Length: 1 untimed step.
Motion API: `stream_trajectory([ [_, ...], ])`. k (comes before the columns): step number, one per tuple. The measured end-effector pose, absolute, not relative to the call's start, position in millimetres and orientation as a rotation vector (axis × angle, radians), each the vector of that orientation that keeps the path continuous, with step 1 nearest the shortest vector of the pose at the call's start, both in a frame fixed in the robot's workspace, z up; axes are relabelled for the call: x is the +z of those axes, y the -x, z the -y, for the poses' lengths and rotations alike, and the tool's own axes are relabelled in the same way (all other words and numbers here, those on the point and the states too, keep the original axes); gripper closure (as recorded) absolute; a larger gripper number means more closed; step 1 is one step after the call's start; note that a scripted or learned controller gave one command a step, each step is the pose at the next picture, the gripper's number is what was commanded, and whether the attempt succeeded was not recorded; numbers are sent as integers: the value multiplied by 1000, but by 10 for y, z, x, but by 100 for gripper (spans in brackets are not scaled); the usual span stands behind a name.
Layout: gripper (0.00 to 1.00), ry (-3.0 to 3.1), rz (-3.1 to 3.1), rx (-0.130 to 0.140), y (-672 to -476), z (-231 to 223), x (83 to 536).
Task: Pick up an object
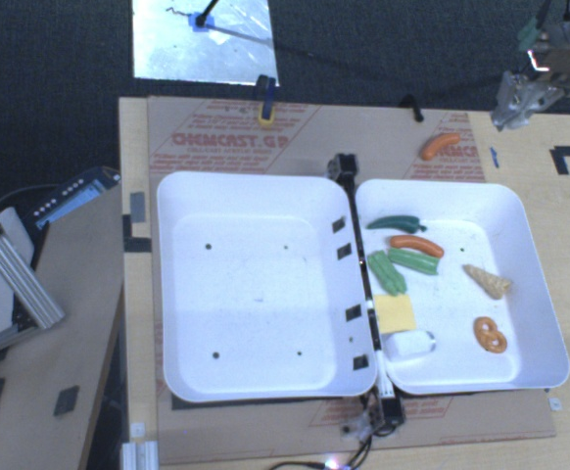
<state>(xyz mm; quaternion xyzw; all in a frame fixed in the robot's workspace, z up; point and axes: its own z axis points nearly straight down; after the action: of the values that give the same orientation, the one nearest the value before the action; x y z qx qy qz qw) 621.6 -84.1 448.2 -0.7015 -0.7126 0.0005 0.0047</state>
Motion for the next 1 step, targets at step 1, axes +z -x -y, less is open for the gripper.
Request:
stream_trajectory([
  [1,100,2222,2234,-9,-6702,996,5079],
])
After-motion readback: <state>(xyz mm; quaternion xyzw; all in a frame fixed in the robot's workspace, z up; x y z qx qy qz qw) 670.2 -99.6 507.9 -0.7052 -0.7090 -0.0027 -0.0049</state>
